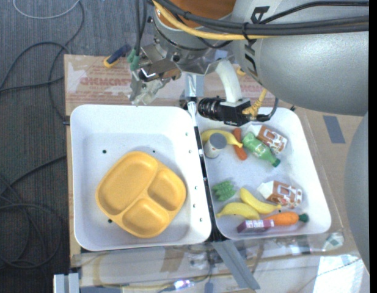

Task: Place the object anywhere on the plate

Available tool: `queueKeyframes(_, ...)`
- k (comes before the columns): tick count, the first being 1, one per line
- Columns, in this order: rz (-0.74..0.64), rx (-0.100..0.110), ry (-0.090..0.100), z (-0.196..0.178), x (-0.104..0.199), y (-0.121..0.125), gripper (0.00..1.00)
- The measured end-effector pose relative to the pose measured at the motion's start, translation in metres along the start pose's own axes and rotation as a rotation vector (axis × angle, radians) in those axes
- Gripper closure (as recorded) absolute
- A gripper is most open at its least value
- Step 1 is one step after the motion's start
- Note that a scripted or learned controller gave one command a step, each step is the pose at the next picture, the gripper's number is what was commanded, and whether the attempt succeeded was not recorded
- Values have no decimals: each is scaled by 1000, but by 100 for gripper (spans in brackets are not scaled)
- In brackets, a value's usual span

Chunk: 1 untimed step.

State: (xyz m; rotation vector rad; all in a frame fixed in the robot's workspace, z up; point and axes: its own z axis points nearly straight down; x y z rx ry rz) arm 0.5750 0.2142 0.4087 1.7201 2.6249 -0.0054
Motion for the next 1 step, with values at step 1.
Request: queueKeyframes(1,326,3,-1,-23,-100,-25,100)
